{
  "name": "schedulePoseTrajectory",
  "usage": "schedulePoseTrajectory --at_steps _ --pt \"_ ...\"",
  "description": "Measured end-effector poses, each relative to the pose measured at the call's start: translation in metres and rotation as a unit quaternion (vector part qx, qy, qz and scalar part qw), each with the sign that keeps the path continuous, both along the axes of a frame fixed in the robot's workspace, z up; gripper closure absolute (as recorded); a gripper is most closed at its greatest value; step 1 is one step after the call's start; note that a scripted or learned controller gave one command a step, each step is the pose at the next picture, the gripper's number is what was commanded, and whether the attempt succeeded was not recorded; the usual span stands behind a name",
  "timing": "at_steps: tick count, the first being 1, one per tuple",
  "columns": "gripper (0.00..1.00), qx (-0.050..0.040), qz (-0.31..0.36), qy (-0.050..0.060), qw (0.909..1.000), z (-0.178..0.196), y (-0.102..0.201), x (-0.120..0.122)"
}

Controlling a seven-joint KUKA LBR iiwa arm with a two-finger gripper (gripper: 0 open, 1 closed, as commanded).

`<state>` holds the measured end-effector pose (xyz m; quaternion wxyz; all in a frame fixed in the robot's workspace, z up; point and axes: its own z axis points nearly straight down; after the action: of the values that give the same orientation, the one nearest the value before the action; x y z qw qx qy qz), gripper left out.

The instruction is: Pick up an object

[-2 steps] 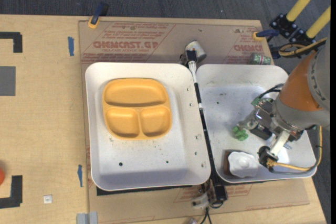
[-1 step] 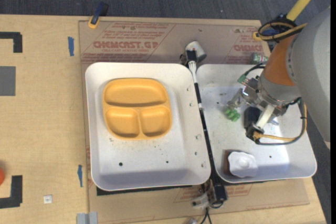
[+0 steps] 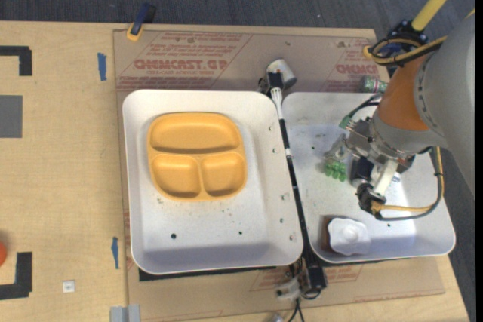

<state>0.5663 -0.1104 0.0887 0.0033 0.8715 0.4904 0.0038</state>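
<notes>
Green object (image 3: 335, 167) just beside the hand (image 3: 349, 156), right bin (image 3: 411, 234)

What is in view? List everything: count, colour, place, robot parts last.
left bin: 1, white, view's left
right bin: 1, white, beside it
divided tray: 1, orange-yellow, in the left bin
green object: 1, green, middle of right bin
white object: 1, white, right bin's near edge
cardboard sheet: 1, brown, under both bins
clamp: 1, blue and yellow, cardboard's far left corner
arm: 1, grey with orange band, over right bin
gripper: 1, dark, beside the green object
</notes>
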Motion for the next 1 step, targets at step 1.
schedulePoseTrajectory --at_steps 1 --pt "0.0 -0.0012 0.101 0.001 0.9949 -0.0002 0.0112 -0.002"
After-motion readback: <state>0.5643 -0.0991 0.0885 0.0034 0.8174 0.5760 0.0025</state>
